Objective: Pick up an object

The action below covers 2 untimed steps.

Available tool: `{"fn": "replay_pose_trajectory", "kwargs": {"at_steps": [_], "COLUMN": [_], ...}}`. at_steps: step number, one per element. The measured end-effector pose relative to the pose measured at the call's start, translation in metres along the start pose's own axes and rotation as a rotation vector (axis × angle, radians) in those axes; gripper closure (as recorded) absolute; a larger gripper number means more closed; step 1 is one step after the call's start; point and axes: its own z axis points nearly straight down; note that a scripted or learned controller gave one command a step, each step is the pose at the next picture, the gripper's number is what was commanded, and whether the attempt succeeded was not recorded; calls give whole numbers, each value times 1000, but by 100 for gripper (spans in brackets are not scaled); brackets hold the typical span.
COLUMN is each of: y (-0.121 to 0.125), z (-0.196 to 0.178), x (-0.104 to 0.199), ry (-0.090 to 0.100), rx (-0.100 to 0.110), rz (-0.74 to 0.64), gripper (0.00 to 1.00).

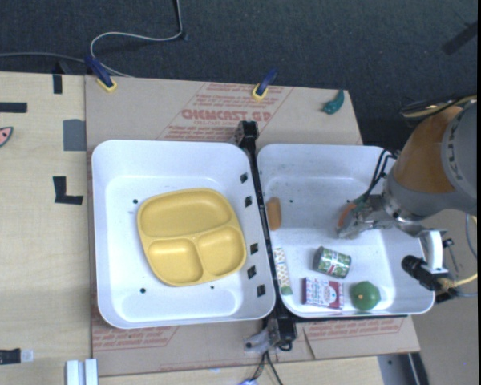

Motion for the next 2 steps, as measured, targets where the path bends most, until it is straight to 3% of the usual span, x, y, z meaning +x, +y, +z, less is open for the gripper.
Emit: {"fn": "replay_pose_trajectory", "kwargs": {"at_steps": [1, 2], "y": [0, 66], "z": [0, 10], "x": [0, -5], "ry": [0, 1], "rx": [0, 0], "rz": [0, -2], "gripper": [0, 0]}}
